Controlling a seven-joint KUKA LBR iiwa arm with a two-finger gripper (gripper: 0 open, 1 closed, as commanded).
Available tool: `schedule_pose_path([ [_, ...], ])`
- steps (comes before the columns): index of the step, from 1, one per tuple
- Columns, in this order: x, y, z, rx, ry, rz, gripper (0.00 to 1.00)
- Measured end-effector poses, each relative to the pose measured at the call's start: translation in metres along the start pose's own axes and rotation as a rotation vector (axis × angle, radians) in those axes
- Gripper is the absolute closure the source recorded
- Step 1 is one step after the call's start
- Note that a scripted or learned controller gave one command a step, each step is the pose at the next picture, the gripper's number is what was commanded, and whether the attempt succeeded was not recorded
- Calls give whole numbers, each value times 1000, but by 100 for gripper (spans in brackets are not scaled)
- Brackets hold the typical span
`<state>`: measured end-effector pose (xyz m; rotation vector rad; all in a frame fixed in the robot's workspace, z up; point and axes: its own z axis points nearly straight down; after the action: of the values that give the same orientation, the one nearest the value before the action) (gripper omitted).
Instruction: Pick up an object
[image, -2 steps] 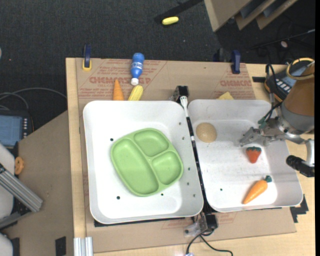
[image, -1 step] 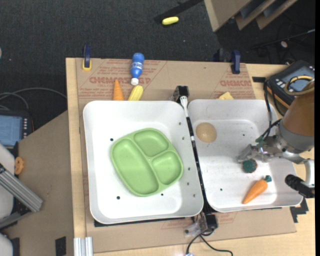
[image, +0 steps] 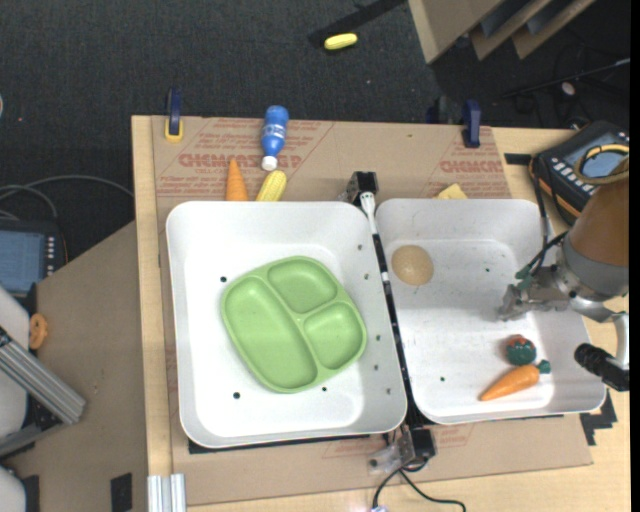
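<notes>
camera view: gripper (image: 522, 298) low in right bin (image: 470, 390), grip state cannot be told. tomato (image: 519, 350) and carrot (image: 512, 381) nearby, untouched. green plate (image: 291, 322) in left bin (image: 200, 300).

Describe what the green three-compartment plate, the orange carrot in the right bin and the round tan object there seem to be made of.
The green three-compartment plate looks like moulded plastic: uniform colour, rounded rims, soft sheen. The orange carrot with a green top seems a plastic toy, smooth and evenly coloured. The round tan object has a matte, even surface; perhaps plastic or foam, which the view leaves open.
</notes>
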<state>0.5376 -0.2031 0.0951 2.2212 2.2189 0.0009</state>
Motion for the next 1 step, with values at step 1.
schedule_pose_path([
  [1,0,0,1,1,1,1,0],
])
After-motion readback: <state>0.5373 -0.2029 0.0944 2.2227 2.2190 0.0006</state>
